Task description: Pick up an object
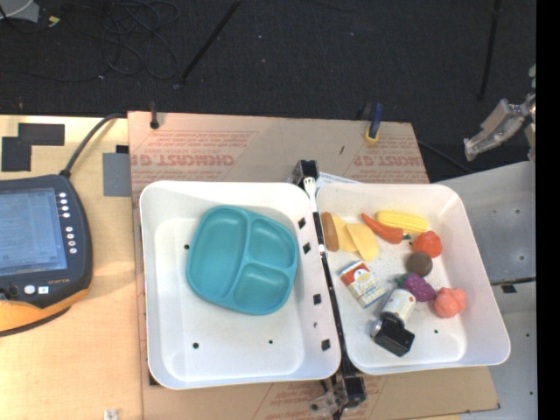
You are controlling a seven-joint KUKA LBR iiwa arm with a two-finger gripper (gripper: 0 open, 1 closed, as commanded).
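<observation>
Up at the right edge of the view, above and beyond the far right corner of the right bin (477, 226), sits a grey metal piece that I take to be the gripper (497, 131); it is cut off by the frame and I cannot tell its state.

Everything pickable lies down and to the left of it, inside the right bin. Nearest along that line are the corn cob (402, 221) and the red pepper (382, 228) by the bin's far edge, both lying with their long axes roughly across the bin, left to right. Just below them sit a tomato (428, 243) and a brown ball (419, 264). Further toward the near edge are a purple piece (419, 287), a pink lump (450, 302), a small carton (360, 283), a white jar (399, 305) and a black block (391, 335) touching it.

Crowding is the difficulty: the yellow wedge (363, 241) and the sausage (331, 232) lie against each other by the bin's left wall. What the purple and pink items are is hard to make out.

A teal divided plate (243, 259) rests in the left bin (166, 322).
</observation>
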